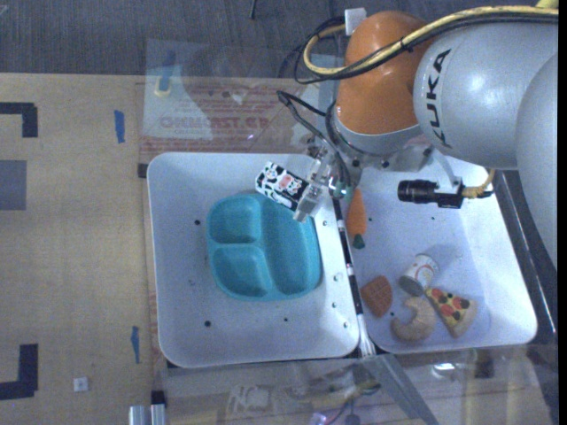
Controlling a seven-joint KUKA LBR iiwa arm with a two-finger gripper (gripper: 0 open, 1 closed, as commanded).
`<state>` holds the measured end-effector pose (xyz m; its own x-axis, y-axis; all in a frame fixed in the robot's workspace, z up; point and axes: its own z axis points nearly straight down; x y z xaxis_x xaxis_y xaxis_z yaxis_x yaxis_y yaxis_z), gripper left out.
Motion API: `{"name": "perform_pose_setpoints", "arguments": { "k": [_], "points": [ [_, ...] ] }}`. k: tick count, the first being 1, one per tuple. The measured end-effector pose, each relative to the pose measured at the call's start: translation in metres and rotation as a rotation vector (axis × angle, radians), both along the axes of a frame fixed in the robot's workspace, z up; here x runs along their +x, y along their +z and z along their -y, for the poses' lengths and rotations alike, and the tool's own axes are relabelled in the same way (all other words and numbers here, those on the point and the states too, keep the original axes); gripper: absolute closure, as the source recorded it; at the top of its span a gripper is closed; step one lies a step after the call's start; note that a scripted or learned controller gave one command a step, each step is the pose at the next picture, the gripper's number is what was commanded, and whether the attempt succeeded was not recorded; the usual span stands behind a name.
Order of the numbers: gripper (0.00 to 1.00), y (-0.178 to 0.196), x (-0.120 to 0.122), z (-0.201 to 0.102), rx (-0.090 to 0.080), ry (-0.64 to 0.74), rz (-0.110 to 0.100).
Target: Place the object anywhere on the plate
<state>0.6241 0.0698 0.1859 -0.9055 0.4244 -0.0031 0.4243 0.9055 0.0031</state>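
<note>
Object (282,184): small black-and-white patterned item, cow-print look, sitting at the far right corner of the blue plate (263,248), touching or just overlapping its rim; whether it rests on the plate, on the bin floor, or hangs lifted I cannot tell. Gripper (312,195) is right beside it, fingers angled down toward the plate's upper right edge. One end of the object looks pinched by the claw, but the contact is too small and blurred, so claw state: cannot tell.

Plate is a three-compartment tray lying in the left bin (177,326), nothing seen in its compartments. Right bin (509,273) holds an orange carrot-like piece (356,218) near the divider, a brown waffle-like piece (376,296), a small can (416,275), a croissant-like piece (414,320) and a pizza slice (452,308), all well apart from the plate.

Step in hand, as I judge it: carry or set the object onto the plate. To do it well, shift left and toward the camera so the object sits over a compartment, not the rim. Lower until it is just above the surface, then release. Rim placement risks it tipping off into the bin. Retreat straight up so the fingers don't drag it out.
</note>
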Motion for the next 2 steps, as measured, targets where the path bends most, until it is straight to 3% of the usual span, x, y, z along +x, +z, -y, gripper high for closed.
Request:
{"name": "perform_pose_setpoints", "arguments": {
  "k": [1, 2],
  "points": [
    [1.0, 0.0001, -0.0039, -0.019, 0.0, 0.014, 0.0],
    [0.0, 0.0004, -0.0038, -0.019, 0.0, 0.014, 0.0]
  ]
}}
